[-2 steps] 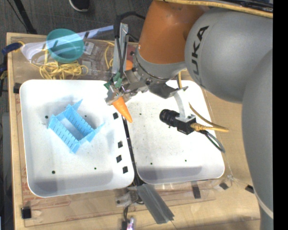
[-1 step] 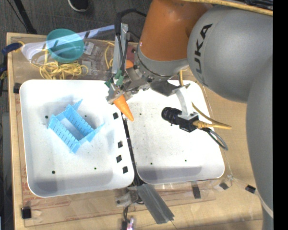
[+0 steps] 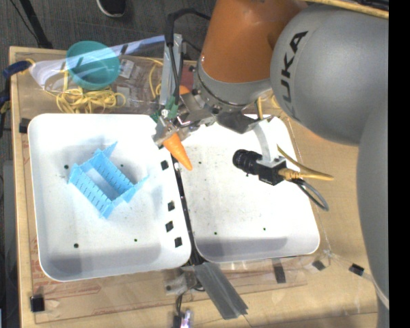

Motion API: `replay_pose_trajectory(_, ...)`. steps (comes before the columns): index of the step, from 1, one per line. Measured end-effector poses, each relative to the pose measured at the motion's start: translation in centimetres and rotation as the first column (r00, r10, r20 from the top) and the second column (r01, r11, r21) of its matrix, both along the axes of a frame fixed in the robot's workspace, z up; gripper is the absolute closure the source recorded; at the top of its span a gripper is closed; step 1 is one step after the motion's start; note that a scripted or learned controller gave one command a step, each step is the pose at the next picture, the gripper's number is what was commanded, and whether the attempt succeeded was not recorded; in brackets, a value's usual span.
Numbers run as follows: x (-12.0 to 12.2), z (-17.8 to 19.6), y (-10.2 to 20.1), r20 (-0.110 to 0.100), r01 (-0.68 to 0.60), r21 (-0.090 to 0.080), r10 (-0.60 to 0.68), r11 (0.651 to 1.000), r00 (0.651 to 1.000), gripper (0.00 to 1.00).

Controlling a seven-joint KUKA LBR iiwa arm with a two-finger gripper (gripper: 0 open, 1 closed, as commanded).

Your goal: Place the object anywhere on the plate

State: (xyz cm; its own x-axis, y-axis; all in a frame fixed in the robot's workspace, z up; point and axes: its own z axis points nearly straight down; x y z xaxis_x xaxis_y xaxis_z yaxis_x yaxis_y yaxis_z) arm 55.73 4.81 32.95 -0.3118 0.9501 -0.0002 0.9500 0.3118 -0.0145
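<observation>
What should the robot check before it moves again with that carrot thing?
1. Orange carrot at the gripper tip: ok, it hangs just below.
2. Firm grip on it: cannot tell, the fingers are hard to see.
3. Carrot's position: ok, over the seam between the left bin and right bin.
4. Plate to put it on: cannot tell which thing that is.
5. Blue rack out of the way: ok, apart.

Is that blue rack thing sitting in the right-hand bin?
No, the blue rack lies in the left bin.
</observation>
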Motion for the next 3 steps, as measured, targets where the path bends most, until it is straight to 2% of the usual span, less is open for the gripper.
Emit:
replay_pose_trajectory(2, 0.1, 1.9, 0.1, -0.004, -0.014, -0.002, 0.014, 1.0, 1.0, 1.0)
replay_pose_trajectory(3, -4.1, -8.7, -2.9, 0.009, -0.085, 0.004, 0.085, 0.996, 0.996, 1.0)
